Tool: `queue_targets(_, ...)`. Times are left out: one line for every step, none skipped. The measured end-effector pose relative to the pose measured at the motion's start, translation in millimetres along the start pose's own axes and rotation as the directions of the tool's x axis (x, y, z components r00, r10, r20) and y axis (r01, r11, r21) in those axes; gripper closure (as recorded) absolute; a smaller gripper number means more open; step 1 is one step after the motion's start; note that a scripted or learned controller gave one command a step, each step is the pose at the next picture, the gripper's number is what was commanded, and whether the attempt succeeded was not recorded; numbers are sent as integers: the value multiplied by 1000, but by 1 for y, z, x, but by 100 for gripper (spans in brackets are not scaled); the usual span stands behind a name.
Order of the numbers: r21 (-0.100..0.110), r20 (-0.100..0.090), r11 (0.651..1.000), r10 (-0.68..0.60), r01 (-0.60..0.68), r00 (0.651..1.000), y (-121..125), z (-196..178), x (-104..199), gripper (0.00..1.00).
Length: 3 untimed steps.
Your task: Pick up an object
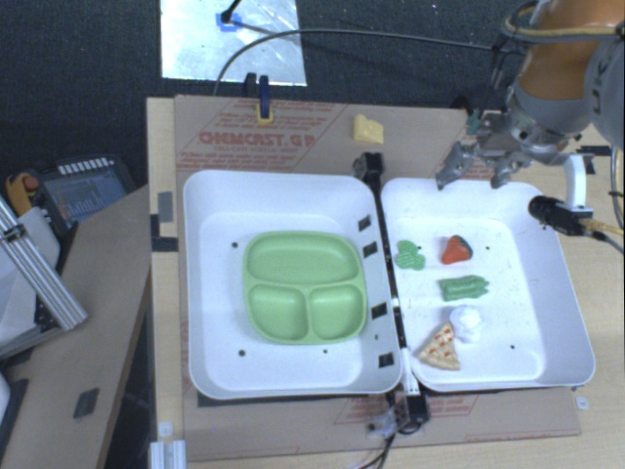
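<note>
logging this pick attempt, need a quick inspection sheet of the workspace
surface: two shallow white bins side by side on a brown board
job's things: right bin holds green broccoli toy, red strawberry toy, green bean pod toy, white lump, pizza slice toy
clutter: green divided plastic plate in left bin; yellow block on the board
end effector: above right bin's far edge, holds nothing
cables: black cable behind bins
surroundings: silver sheet, handheld pendant

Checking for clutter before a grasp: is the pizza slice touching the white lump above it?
Touching. The camera view shows the pizza slice meeting the white lump with no gap.
</note>
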State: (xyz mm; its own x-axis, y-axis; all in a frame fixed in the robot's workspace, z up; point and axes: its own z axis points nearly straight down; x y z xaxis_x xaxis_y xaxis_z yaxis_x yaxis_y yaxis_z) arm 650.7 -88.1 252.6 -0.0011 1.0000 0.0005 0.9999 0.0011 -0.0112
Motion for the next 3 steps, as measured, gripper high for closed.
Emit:
queue_targets(-13, 1, 1000, -2, 2, 1000, 2, -8, 0, 0)
queue_targets(-9, 1, 1000, 0, 0, 1000, -1, 34, -2, 0)
queue_targets(-10, 1, 1000, 0, 0, 1000, 1, 76, -5, 0)
